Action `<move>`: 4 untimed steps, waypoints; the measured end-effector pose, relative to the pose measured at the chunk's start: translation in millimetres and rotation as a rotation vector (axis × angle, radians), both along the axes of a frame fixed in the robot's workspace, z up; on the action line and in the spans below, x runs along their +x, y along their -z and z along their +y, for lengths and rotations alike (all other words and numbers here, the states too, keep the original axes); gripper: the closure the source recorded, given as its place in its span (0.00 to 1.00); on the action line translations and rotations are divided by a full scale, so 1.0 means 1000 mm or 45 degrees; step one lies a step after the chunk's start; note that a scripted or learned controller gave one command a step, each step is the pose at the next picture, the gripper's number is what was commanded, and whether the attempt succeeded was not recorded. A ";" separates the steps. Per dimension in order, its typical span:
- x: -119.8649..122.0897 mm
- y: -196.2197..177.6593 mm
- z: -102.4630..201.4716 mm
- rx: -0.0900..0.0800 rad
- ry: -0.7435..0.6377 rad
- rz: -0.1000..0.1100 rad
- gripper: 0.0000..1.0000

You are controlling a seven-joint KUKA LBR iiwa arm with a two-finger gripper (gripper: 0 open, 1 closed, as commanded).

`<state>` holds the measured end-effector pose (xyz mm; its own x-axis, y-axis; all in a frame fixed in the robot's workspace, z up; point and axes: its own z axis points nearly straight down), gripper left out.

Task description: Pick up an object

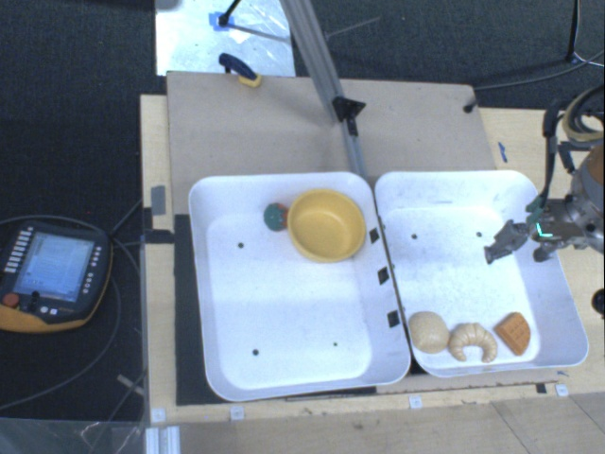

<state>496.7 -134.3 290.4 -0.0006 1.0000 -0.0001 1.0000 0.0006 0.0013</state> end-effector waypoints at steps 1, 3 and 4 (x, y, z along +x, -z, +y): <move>0.000 0.000 0.000 0.000 0.000 0.000 0.00; 0.009 0.107 -0.009 0.001 0.002 0.007 0.00; 0.016 0.154 -0.013 0.001 0.001 0.006 0.00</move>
<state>513.2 -147.3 136.2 0.0000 1.0000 0.0005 1.0000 0.0000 -0.0030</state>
